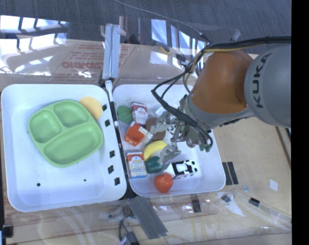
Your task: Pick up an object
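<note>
While my gripper (167, 154) hangs low in the right white bin (215, 172), I can't tell its finger state; the yellow plastic banana (155, 148) lies just beside the tips, so nothing looks lifted yet

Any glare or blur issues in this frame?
Camera view: strong window reflections on the clear panel behind the bins; left bin evenly lit and nearly blown out; hand sits in clutter and soft focus, fine detail unreadable.
</note>
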Robot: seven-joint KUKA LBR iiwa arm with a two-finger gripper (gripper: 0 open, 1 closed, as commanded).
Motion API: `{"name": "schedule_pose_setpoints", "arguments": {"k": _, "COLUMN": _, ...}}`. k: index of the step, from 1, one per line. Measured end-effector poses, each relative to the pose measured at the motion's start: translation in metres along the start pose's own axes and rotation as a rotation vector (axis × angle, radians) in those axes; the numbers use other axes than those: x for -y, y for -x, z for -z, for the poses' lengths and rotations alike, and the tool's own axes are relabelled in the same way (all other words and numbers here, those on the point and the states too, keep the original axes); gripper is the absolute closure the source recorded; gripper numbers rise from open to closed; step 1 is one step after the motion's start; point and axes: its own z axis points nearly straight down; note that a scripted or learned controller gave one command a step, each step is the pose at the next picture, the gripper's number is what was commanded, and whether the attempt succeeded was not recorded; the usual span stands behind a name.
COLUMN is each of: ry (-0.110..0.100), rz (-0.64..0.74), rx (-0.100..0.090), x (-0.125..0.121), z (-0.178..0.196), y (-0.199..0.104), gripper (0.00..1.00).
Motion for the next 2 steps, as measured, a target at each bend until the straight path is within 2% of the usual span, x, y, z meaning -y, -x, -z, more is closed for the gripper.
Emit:
{"name": "schedule_pose_setpoints", "arguments": {"k": 1, "ry": -0.001, "rz": 0.092, "rx": 0.005, "x": 0.006, "z": -0.090, "y": 0.044, "gripper": 0.00}}
{"name": "schedule_pose_setpoints", "arguments": {"k": 2, "ry": -0.001, "rz": -0.021, "rx": 0.006, "x": -0.008, "z": -0.110, "y": 0.067, "gripper": 0.00}}
